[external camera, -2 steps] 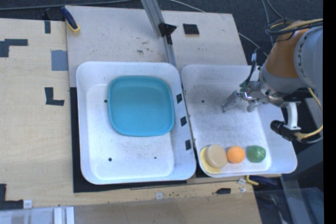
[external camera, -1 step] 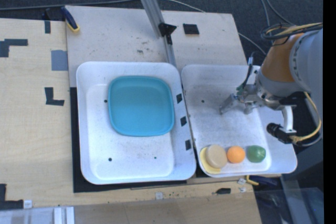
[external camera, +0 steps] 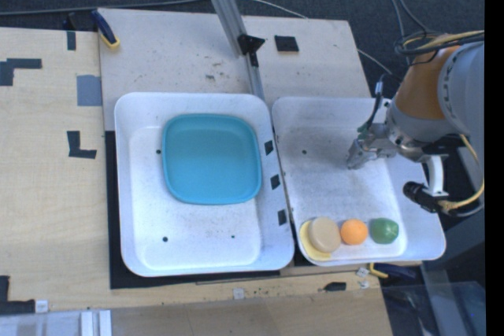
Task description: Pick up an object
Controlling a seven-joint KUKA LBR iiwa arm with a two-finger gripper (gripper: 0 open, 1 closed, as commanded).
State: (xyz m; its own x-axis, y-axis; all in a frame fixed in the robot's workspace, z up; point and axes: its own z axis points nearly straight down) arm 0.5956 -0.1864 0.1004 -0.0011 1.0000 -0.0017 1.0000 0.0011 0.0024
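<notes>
Currently: gripper (external camera: 358, 159) low over right bin (external camera: 315, 130), toward its far right part, arm (external camera: 441, 98) entering from right. Finger spread not readable from this angle; cannot tell whether apart or pressed together. Nothing seen pinched between the tips; contact with bin floor not resolvable.

Edges and room: bare white floor of right bin directly left of and nearer than gripper, speckled, unobstructed. Right wall of that bin just beside gripper on arm side. Divider between bins well to the left. Left bin (external camera: 134, 193) beyond it, holding blue plate (external camera: 211, 157) lying flat, well apart from gripper. Metal pole (external camera: 228, 4) rising behind the divider, far-left of gripper.

Objects: three in a row along near edge of right bin, all nearer the camera than gripper and apart from it. Tan round piece (external camera: 324, 234) on yellow dish (external camera: 309, 246) to near-left; orange ball (external camera: 354, 232) almost straight below; green ball (external camera: 383, 230) to near-right. Tan piece and orange ball just beside each other, likewise orange and green.
</notes>
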